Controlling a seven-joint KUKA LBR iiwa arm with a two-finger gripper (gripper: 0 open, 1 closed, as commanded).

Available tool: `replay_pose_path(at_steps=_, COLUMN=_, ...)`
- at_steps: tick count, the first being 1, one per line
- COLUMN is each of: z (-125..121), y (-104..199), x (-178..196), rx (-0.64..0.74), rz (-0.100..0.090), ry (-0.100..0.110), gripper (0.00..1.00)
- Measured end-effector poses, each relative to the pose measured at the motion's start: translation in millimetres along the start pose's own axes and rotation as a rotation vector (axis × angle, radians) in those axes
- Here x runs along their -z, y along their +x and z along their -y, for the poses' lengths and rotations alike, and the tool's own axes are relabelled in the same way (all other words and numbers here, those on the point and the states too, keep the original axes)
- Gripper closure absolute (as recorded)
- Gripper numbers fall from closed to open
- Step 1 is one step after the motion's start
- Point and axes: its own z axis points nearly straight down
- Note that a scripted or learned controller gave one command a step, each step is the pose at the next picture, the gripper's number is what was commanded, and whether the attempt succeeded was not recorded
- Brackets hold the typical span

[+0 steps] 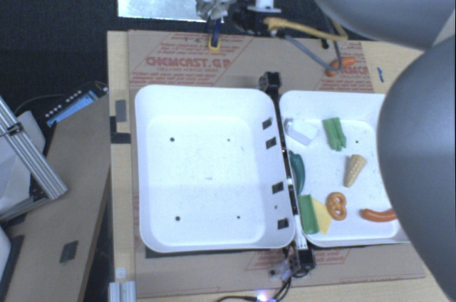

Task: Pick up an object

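Observation:
My gripper (pixel 214 14) hangs high at the top of the camera view, beyond the far edge of the left bin (pixel 206 91). A small yellow piece (pixel 214 44) with a dark stem lies right under it over the cardboard; whether it is held is unclear. The right bin (pixel 320 162) holds a white block (pixel 303 131), a green block (pixel 333 133), a tan cone (pixel 354 169), a dark green pepper (pixel 296 169), a green and yellow wedge (pixel 311 214), a pretzel (pixel 336 205) and an orange sausage (pixel 376 215). The arm's bulk covers that bin's right side.
An orange item (pixel 340 65) lies on the cardboard behind the right bin, near a yellow cable (pixel 299 28). A black divider (pixel 279 151) with clips runs between the bins. A metal frame (pixel 28 158) stands at the left.

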Motion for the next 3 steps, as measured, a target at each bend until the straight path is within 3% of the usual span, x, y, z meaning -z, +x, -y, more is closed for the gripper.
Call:
replay_pose_path(at_steps=1, z=0, y=0, x=30, rx=0.000, rz=0.000, ry=0.000, gripper=1.00)
replay_pose_path(at_steps=3, z=0, y=0, x=55, rx=0.000, rz=0.001, ry=0.001, gripper=1.00)
